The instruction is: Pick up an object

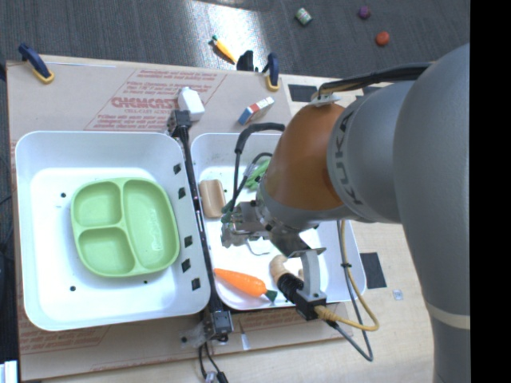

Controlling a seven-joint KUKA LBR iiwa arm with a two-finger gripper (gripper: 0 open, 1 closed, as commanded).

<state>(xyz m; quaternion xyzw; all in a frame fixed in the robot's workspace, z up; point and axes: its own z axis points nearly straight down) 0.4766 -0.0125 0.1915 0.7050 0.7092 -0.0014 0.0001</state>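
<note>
Left bin (32, 214): one green plate (124, 226) with three sections.
Right bin (209, 146): one brown block (211, 197), one carrot (239, 282).
Claw (239, 234): above the carrot, right of the block; grip state I cannot tell.

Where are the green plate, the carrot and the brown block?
green plate (124, 227), camera view, its centre divider.
carrot (239, 281), camera view, middle of its orange body.
brown block (211, 198), camera view, its top face.
</note>
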